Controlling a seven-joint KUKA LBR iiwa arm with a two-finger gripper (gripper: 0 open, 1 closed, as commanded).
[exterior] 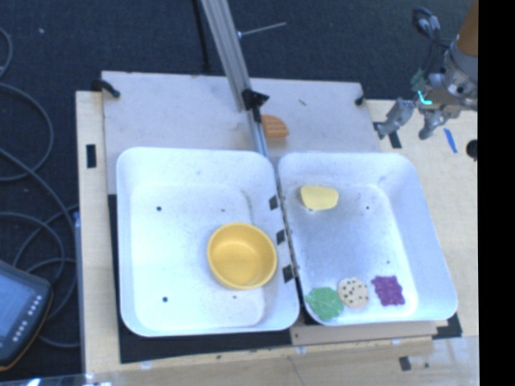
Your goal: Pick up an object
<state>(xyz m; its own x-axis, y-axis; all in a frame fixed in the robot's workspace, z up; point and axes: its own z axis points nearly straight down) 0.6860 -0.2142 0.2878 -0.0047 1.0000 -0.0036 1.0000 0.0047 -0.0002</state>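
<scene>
Arm (465,30) cut off at the top-right frame edge, only the wrist end visible. Orange object (274,127) behind the bins is partly hidden by the aluminium rail (229,55). Tablet (18,312) clipped at left edge.

Glossy yellow plastic bowl (241,255), smooth white plastic bins (145,215)

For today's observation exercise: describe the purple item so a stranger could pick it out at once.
Find the right-hand white bin. Along its near edge lie three small flat pieces in a row. The purple item is the rightmost one, beside the speckled cookie, with the green piece at the other end; it alone is purple and knobbly-edged.
</scene>
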